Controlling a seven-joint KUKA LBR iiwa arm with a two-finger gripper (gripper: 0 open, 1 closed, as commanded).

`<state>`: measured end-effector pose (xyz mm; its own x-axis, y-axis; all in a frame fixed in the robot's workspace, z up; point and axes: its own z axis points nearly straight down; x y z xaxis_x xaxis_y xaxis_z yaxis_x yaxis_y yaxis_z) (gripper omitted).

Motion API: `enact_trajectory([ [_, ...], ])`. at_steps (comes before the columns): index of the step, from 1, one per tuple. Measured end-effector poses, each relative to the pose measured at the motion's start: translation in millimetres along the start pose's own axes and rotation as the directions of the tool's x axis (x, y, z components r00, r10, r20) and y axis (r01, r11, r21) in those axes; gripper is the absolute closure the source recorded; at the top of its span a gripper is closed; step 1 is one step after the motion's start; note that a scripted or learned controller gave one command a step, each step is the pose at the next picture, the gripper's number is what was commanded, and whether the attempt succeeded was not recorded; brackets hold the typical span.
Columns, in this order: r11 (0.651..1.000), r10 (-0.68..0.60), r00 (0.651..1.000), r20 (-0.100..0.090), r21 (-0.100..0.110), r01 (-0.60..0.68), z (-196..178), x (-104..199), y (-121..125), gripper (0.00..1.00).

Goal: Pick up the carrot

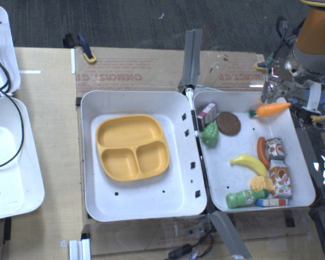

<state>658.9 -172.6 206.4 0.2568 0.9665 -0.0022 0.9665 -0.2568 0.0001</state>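
Note:
The orange carrot [272, 109] with a small green top lies nearly level at the far right corner of the right bin [298, 145], green end to the left. My gripper [274, 95] hangs directly over the carrot, its tip right at the carrot's upper side. The dark hardware and cables of the wrist hide where the tip meets the carrot. The grey arm with its orange band [316, 31] reaches in from the upper right.
Also in the right bin are a brown cookie [228, 123], a green vegetable [210, 134], a small box [207, 112], a banana [249, 164], a sausage [261, 150], a can [274, 148] and a green bottle [244, 199]. A yellow divided plate [132, 147] sits in the left bin [92, 161].

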Motion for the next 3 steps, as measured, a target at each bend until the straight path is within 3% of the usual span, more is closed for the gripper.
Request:
enact_trajectory([
  [1,1.000,-0.001,1.000,0.000,0.000,0.001,0,0,0,0.00],
  [2,0.998,-0.060,0.998,0.000,-0.001,0.060,-32,9,-14,0.00],
  [3,0.995,-0.099,0.995,-0.001,0.003,0.099,53,-21,5,0.00],
])
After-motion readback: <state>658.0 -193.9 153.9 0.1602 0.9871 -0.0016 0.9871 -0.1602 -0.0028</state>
